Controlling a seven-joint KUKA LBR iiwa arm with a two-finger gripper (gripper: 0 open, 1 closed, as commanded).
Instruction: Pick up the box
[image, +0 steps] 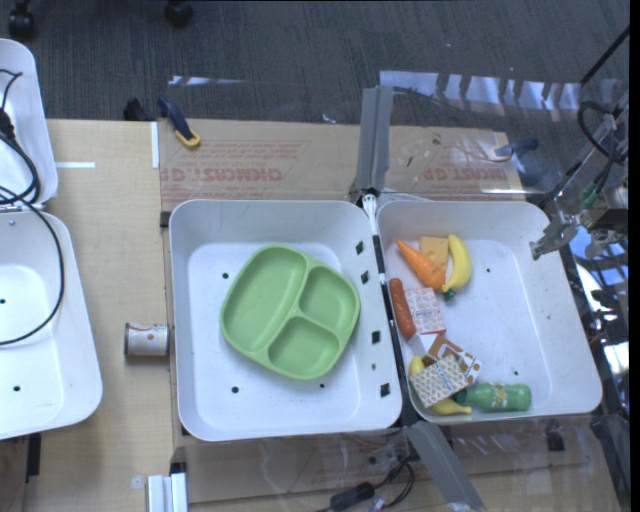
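At the right edge of the frame, just above the right bin (560, 300), the gripper (552, 240) hung over the bin's upper right corner; from where I stood its state could not be told, the end being small and lost against clutter behind it. Nothing was visibly held. The box (443, 377), a small patterned carton, lay tilted at the lower left of that bin, well apart from the gripper. It was crowded: a green bottle (497, 397) lay just beside it to the lower right, something yellow poked out from under its lower edge, and a red-printed packet (424, 308) sat just above it. Further up lay a sausage (402, 306), a carrot (421, 263) and a banana (459, 262). The left bin (190, 300) held a green divided plate (290, 312). Judgement: the step in hand was the approach. Done well, it would carry the arm across toward the bin's lower left, turn the wrist to match the box's skew, and close across its narrower sides, coming straight down to avoid nudging the bottle. The box looked light and apt to slide against the wall.
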